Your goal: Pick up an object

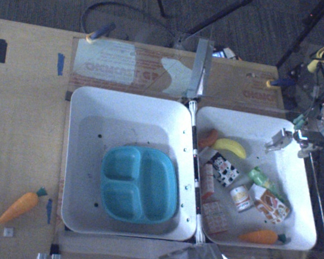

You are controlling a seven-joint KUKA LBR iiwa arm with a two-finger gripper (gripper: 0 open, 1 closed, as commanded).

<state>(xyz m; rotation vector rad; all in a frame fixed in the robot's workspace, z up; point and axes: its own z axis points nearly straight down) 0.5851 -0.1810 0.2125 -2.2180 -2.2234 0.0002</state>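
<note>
Dark carpet and tripod legs lie beyond the pale wooden desk, which carries two shallow white bins. The left bin holds a blue divided plastic plate. My tool hangs over the right bin, near its far right corner, pinching nothing; whether it is spread or pressed together I cannot tell.

Clutter is the risk: the toys lie packed close, so a descent may clip a neighbour or close on two things, and anything against the bin's wall could block one side of the grip.

The yellow banana-shaped toy lies nearest, smooth and curved, beside a black-and-white cow-patterned carton. A small orange toy carrot lies apart near the front edge.
</note>
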